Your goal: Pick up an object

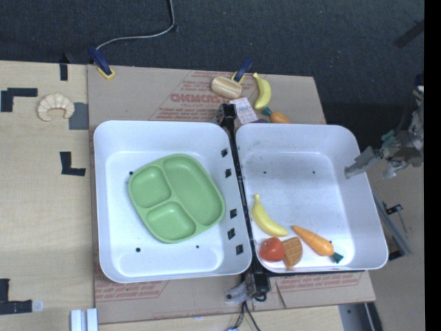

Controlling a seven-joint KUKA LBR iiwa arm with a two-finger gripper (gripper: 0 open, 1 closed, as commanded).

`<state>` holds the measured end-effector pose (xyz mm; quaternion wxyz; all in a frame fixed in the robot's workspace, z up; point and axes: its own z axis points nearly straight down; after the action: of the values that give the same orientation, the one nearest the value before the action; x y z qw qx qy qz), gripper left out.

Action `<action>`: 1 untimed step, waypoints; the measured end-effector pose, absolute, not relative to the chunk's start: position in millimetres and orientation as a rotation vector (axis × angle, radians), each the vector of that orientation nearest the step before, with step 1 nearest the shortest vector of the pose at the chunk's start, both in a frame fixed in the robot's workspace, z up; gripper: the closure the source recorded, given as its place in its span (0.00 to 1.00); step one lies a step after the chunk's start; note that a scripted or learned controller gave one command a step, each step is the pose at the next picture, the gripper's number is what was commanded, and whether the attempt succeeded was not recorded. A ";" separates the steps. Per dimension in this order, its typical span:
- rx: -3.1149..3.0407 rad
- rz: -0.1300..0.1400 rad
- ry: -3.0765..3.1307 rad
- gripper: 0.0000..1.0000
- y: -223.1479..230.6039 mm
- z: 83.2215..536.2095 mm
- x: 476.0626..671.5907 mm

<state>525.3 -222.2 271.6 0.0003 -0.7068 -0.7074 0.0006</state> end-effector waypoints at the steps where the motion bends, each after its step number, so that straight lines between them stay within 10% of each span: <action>1: -2.217 0.002 -2.221 0.00 -178.2 165.5 583.8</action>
<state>583.8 -178.2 165.5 0.0020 -0.7065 -0.7077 0.0007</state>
